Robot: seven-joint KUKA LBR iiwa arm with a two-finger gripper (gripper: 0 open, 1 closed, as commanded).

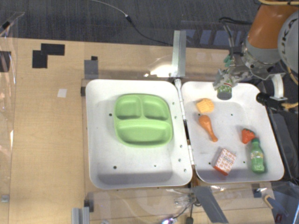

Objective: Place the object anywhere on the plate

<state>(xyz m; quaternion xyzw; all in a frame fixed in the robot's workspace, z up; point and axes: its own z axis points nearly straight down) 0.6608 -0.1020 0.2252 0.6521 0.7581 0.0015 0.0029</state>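
Observation:
A green divided plate (142, 120) lies in the middle of the left bin (100, 169). In the right bin (268, 171) lie a yellow-orange lump (205, 106), an orange drumstick (208, 127), a red strawberry (248, 136), a green bottle (256, 156) and a red-and-white box (224, 161). My gripper (224, 90) hangs over the far edge of the right bin, just right of and beyond the yellow lump. No object shows under it or in it.
A metal divider post (180, 55) stands at the back between the two bins. The arm's grey body with its orange band (271, 22) fills the upper right. A thin cable (126, 17) runs across the dark floor behind the bench.

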